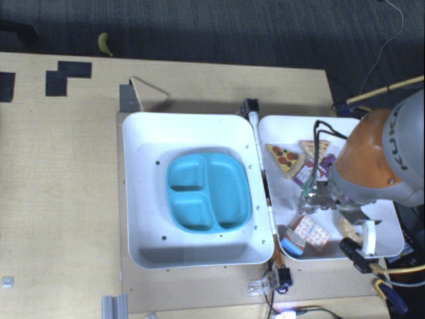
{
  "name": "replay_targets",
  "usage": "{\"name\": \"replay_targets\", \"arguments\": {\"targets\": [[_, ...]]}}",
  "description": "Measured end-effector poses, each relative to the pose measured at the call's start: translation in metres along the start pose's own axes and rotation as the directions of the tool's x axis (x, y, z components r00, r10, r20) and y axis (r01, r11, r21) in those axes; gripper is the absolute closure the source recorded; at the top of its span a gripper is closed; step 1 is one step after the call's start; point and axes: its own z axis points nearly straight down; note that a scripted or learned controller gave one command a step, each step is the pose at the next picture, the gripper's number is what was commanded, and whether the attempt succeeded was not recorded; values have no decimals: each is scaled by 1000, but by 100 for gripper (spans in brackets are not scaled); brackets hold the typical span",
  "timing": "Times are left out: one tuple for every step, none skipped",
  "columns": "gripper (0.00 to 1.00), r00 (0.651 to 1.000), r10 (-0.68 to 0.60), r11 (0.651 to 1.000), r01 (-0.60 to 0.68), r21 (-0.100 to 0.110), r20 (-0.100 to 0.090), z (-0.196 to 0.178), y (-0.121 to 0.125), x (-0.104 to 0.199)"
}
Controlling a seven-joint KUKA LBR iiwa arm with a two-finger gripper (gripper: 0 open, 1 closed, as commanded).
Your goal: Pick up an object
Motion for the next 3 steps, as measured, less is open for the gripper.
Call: {"name": "replay_targets", "arguments": {"targets": [[0,1000,0,1000,0,0,0,0,0,0],[0,1000,2,1000,-2,12,-1,22,-5,-1],[100,1000,1,1000,-1,6,0,11,-3,-1]]}}
